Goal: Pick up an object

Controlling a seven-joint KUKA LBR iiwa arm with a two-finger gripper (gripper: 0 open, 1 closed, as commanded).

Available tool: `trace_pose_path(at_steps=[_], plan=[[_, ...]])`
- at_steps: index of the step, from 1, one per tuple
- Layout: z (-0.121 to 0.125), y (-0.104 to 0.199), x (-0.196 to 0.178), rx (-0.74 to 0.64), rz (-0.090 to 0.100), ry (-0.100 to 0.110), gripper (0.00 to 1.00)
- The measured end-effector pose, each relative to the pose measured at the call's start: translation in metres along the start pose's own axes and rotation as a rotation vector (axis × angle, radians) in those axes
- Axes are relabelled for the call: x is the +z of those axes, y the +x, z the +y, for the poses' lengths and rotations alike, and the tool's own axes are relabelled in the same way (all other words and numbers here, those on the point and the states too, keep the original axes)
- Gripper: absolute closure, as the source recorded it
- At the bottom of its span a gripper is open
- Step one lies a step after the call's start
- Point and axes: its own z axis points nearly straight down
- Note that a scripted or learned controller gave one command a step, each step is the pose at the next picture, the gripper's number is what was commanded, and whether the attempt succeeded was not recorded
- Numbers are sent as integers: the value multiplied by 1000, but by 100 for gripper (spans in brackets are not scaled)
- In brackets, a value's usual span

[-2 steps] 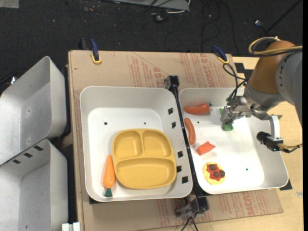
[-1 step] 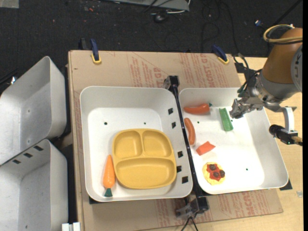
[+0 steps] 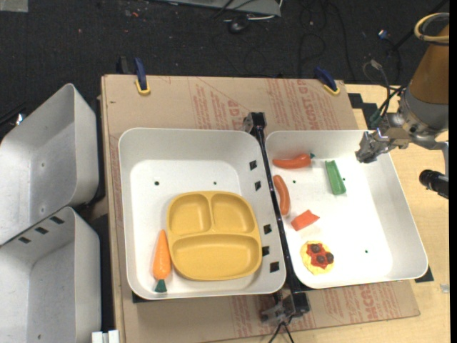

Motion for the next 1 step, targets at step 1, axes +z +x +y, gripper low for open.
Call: trace_pose_path(at_steps=[1], plan=[[2, -2, -65, -4, -1, -2, 100]])
